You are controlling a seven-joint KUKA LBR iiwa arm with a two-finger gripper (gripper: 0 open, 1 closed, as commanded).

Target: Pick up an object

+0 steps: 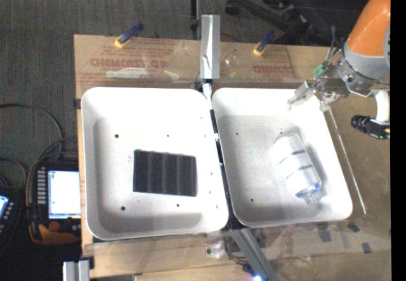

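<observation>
A clear plastic bottle (297, 167) lies on its side in the right bin (247, 146), its cap end pointing toward the front right corner. A black ribbed rectangular block (165, 173) lies flat in the left bin (104, 146). My gripper (311, 94) hangs above the back right edge of the right bin, up and to the right of the bottle. Its two fingers stand apart with nothing between them.
A vertical metal post (209, 51) stands at the back between the bins. Two clamps (129, 35) hold the cardboard-covered bench at the back. A handheld pendant (54, 194) lies left of the bench.
</observation>
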